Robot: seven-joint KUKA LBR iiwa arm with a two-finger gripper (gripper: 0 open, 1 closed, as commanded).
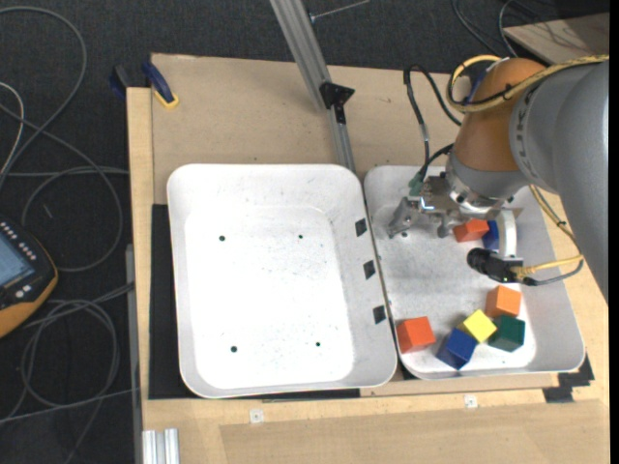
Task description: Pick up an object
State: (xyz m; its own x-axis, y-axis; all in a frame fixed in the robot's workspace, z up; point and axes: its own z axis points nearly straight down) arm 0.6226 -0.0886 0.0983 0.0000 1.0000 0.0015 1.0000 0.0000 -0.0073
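My gripper [440,222] hangs low over the far part of the right bin [426,278], under the orange-banded wrist. A red-orange block [471,228] shows right beside the gripper's body, with a blue piece [493,233] just to its right; I cannot tell whether either is gripped. Near the bin's front lie an orange cube [416,333], a blue cube [455,348], a yellow cube [479,325], a green cube [508,333] and another orange cube [503,301].
The left bin [193,259] adjoins the right one along a shared rim with black clips [368,269]. A slanted metal pole [309,56] rises behind the bins. A yellow cable [551,271] loops off the wrist over the right bin's edge.
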